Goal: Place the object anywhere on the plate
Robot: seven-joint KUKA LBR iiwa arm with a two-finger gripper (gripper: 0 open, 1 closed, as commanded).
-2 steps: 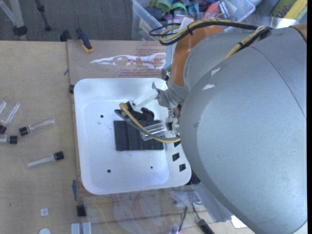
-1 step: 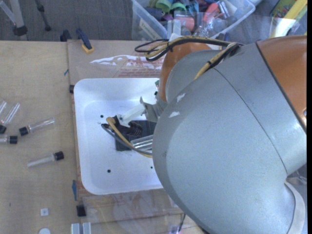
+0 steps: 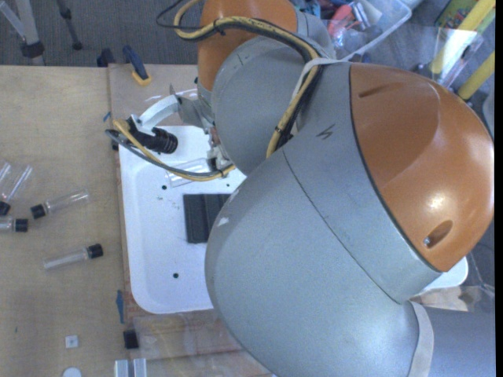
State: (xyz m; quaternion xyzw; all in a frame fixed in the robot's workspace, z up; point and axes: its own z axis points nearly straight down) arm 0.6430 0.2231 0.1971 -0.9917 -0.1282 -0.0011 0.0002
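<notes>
Object [image 3: 200, 217] — dark flat block in white bin [image 3: 149, 277], beside arm [image 3: 330, 210]; pincer state — can't tell.

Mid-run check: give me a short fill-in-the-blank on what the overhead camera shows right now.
1. The flat dark object lies inside the ____ bin.
2. The arm is grey with ____ sections.
3. Clear vials with black caps lie on the bench to the bin's ____.

Missing words: white; orange; left

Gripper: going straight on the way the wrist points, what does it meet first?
Hard to say: the arm hides the fingertips. The wrist heads down into the white bin, so probably its floor near the dark flat object.
</notes>
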